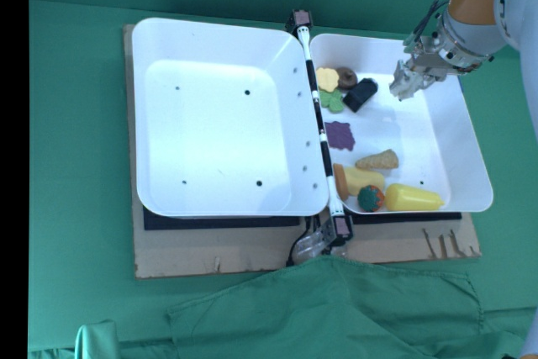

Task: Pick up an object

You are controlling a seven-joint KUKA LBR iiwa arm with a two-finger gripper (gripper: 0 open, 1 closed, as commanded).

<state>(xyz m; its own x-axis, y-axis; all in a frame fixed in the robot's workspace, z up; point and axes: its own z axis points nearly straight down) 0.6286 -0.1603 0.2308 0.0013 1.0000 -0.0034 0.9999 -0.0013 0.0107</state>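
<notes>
Approach is the step in hand: gripper (404, 85) hovers over the right bin (454, 109), nothing visibly held; how far it is parted I cannot tell. The nearest object, a black block (360, 94), lies just left; next comes descent.

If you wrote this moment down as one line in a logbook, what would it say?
arm: over right bin | gripper: above far end, nothing seen in it | nearest: black block | left bin: no toys
</notes>
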